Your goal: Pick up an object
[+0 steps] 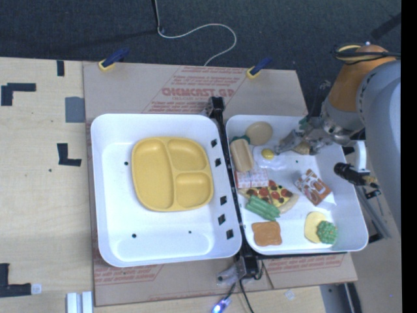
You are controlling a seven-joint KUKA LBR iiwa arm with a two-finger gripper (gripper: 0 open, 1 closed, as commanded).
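My gripper (287, 145) reaches in from the right and hangs low over the upper middle of the right bin (348, 243). Its tip is just right of a small fried egg (268, 154) and below right of a round tan bun (259, 132). Nothing shows between its tips. Other toy foods lie in this bin: a hot dog bun (242, 155), a pizza slice (270, 193), green beans (262, 208), an orange toast piece (266, 233), a wrapped snack (313, 186), and a yellow piece with broccoli (321, 229).
The left bin (111, 175) holds a yellow divided plate (172, 173). A black divider with clips (223, 175) runs between the bins. The arm's orange band (352, 83) and grey body stand over the right bin's right edge. Both bins rest on cardboard (189, 87).
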